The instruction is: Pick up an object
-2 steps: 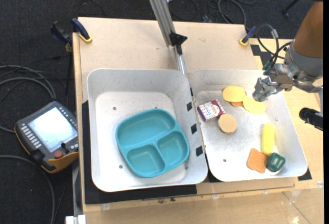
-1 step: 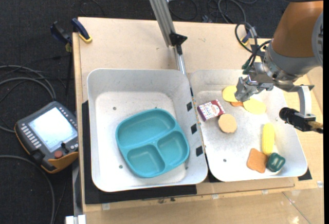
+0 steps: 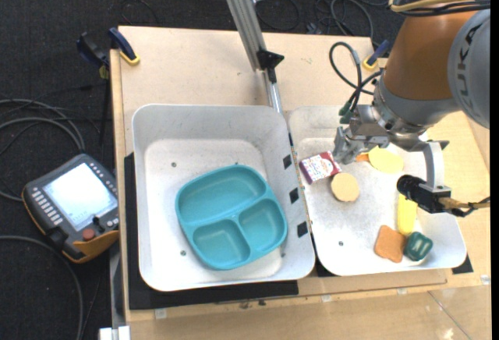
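From my remote station, the arm ran off the frame's right edge and its wrist covered part of the right bin. The gripper sat beneath it, too obscured for me to read. The pale yellow disc was partly hidden. The small purple packet's label was illegible.
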Tool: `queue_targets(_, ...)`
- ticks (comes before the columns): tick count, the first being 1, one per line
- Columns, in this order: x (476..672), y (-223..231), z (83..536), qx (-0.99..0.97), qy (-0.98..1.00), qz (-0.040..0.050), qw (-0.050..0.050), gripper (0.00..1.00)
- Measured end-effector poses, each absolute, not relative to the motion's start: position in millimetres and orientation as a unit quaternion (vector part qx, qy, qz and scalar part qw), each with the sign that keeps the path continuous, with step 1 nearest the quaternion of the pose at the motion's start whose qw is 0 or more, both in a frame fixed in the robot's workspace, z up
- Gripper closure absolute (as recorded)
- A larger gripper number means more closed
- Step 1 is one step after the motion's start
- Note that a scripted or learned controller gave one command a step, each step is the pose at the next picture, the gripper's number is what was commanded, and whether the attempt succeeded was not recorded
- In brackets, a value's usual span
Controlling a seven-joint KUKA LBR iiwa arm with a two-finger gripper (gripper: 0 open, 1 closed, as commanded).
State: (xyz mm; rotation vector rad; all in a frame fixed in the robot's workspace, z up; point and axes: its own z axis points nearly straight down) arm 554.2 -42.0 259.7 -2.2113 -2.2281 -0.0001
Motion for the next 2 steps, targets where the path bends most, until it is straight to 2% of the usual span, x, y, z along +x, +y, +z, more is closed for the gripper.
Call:
queue_targets(1, 549.7, 11.3, 241.8, -0.704, -0.71, 0.0003, 0.001, 1.0)
queue_targets(2, 539.6, 68.1, 248.0, -0.704, -0.71, -0.0008, 0.001, 1.0)
